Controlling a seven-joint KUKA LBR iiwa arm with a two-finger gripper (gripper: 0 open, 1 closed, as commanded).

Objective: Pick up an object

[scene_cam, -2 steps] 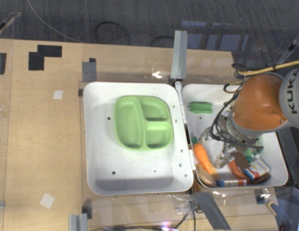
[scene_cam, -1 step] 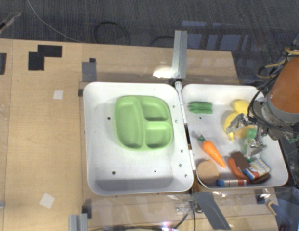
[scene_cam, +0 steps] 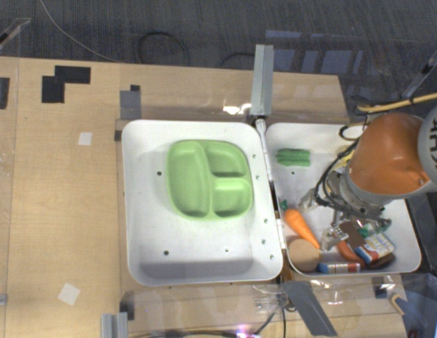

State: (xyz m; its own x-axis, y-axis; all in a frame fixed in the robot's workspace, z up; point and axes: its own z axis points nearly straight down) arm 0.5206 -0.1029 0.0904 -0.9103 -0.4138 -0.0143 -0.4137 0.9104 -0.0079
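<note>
Arm (scene_cam: 390,157): reaching down into right bin (scene_cam: 409,255), orange band on top.
Gripper (scene_cam: 348,232): cannot tell whether open or closed.
Carrot (scene_cam: 301,227): orange, tapered.
Divided plate (scene_cam: 209,179): green, smooth plastic.

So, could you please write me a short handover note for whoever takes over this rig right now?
Gripper: low in the right bin, over the clutter at its near end. The wrist hides the jaws, so open or shut cannot be told, and nothing is seen held.
Right bin: carrot left of the gripper, a tan rounded object beside it, a blue and red marker along the near wall, a green block at the far end.
Left bin: a green divided plate.
Done: arm brought down over the clutter.
Left: confirm a grasp and lift an object out.
</note>
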